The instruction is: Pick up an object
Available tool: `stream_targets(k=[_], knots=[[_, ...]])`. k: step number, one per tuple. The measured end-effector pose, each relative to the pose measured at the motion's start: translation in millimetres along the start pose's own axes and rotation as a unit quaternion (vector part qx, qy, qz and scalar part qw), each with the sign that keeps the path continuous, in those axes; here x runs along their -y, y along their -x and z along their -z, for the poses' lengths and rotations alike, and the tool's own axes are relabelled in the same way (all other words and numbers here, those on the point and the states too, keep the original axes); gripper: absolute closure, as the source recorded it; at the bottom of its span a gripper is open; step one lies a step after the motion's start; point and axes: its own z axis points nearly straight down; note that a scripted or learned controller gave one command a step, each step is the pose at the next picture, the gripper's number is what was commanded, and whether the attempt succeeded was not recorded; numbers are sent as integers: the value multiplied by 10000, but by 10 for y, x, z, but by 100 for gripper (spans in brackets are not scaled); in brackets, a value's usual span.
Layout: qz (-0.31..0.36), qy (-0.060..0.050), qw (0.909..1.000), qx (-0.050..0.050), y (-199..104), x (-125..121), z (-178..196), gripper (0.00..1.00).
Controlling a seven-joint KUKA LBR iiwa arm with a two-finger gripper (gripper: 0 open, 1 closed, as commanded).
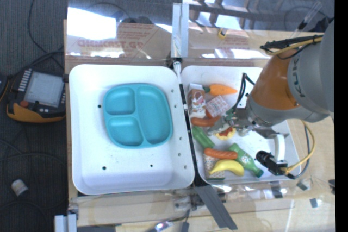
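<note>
The right bin (291, 141) holds several toy foods: an orange carrot (222, 89), a red sausage (203, 121), a green pepper (203, 138), another orange-red piece (220, 154), a yellow banana (227, 168) and a green bottle (244, 159). A wrapped packet (197, 100) lies at the bin's left side. My gripper (235, 122) hangs low over the middle of this pile, beside a small yellow and red item (224, 132). The arm's orange band (272, 84) and grey body cover the bin's right half.
The left bin (87, 160) carries a blue three-part plate (136, 115). A clear plastic wall (179, 30) stands behind both bins. A black cable with a connector (270, 162) hangs from the arm near the bin's front right.
</note>
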Motion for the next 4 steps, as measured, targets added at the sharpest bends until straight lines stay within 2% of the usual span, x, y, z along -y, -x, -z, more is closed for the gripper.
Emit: stream_targets(k=[1, 2, 3, 4], knots=[[2, -2, 10000, -16, -11, -4, 92, 100], [-664, -57, 9978, 5, -754, 472, 1749, 100], [570, -70, 9983, -10, -920, 392, 1344, 100], [-957, -67, 9954, 8, -1106, 123, 1635, 100]])
